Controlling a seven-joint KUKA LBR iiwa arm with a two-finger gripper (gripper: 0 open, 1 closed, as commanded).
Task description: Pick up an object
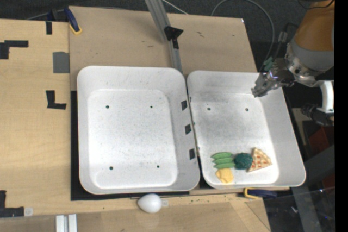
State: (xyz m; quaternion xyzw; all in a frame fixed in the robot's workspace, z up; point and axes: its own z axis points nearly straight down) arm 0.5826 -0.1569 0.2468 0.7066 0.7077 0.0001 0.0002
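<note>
Looking down on the counter [125,35], we found the tool [261,87] poised over the right bin [228,95] at its 2 o'clock corner; whether it was open or closed we could not tell. Toward 5 o'clock in that bin lay green pods [222,157], a broccoli piece [243,160], a pizza slice [260,160] and a yellow piece [224,174], well apart from the tool.
</note>
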